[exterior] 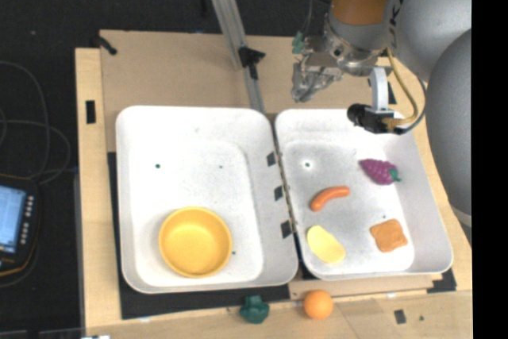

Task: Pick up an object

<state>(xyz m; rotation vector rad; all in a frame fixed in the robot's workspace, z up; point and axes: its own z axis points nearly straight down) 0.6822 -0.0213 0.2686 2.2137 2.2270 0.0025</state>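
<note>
The gripper hangs above the far rim of the right bin, and whether it is open or shut cannot be told (nothing shows in its grasp). Below it in that bin lie an orange sausage, purple grapes, a yellow piece and an orange block; down-left, the left bin holds a yellow bowl.

The tool hangs above the right bin's far rim.

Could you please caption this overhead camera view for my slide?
Gripper above the right bin of toy food; yellow bowl in the left bin.
</note>
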